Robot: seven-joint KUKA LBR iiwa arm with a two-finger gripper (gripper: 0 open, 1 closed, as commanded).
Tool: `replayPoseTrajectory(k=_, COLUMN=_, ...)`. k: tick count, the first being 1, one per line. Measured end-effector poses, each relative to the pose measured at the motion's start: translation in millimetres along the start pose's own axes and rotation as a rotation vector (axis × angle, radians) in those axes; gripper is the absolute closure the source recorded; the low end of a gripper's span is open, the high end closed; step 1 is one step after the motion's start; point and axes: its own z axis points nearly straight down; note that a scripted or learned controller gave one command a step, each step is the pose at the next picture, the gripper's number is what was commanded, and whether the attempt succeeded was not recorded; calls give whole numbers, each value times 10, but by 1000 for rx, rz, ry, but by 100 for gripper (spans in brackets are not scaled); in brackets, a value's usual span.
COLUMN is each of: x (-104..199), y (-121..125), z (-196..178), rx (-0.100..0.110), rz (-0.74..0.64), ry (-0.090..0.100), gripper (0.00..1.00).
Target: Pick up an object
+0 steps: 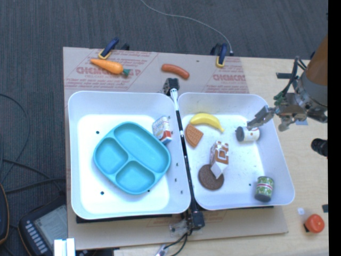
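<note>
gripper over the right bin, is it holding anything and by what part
Nothing is held: the gripper hangs above the right white bin, beside a small white cylinder with a dark end, with nothing between its fingers.

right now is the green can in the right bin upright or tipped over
Upright: the green can stands on its base in the right bin, its round top facing up.

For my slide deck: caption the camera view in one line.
Claw at the right bin's far edge, near a small white cylinder; blue tray fills the left bin.

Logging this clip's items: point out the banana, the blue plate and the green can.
banana (pixel 206 121), camera view, middle of its curve
blue plate (pixel 131 157), camera view, centre ridge between compartments
green can (pixel 264 188), camera view, its side
</note>
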Motion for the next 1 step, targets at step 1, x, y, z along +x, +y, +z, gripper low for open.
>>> replayPoseTrajectory(k=1, x=303, y=25, z=1451, rx=-15, rz=2, ry=-1, gripper=0)
